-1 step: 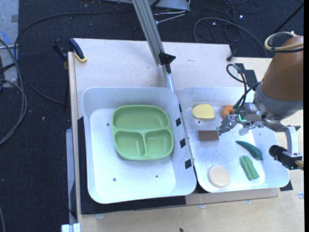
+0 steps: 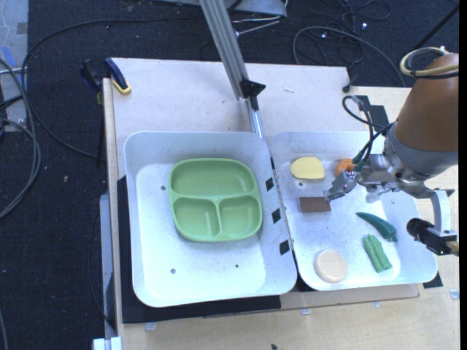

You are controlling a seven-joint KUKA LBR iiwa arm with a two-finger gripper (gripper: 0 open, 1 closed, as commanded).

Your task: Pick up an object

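Observation:
In the right bin (image 2: 292, 146) lie a yellow lump (image 2: 307, 168), a brown block (image 2: 314, 205), a small orange piece (image 2: 344, 166), a dark green pepper-like piece (image 2: 378, 224), a light green ridged piece (image 2: 376, 253) and a cream round disc (image 2: 331, 265). My gripper (image 2: 340, 187) hangs over the middle of this bin, just right of and above the brown block, below the orange piece. Nothing shows between its fingers.
The left bin (image 2: 146, 268) holds a green divided plate (image 2: 216, 198). A metal pole (image 2: 226, 39) slants up from the seam between the bins. The arm's grey body and orange band (image 2: 430, 115) cover the right bin's far right corner. Cables lie on the floor beyond the bench.

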